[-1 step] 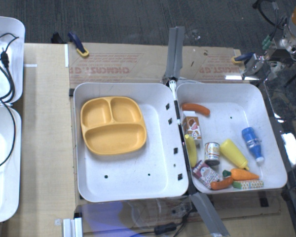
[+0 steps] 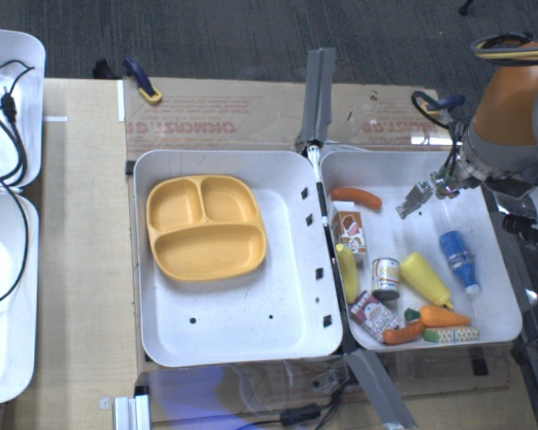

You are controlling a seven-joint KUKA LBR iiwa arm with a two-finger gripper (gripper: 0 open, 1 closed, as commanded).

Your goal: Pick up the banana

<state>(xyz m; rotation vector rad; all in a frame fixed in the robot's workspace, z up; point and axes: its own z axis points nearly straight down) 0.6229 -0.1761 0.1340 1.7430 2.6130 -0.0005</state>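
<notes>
The banana is yellow-green and lies lengthwise against the left wall of the right bin, just below a small brown box. My gripper hangs over the upper middle of that bin, to the right of and above the banana and well apart from it. It points down and to the left, and nothing shows in its grasp. The grey arm with its orange band reaches in from the upper right.
The right bin also holds a sausage, a can, a yellow squeeze bottle, a blue bottle, a carrot and a packet. A yellow divided plate sits in the left bin.
</notes>
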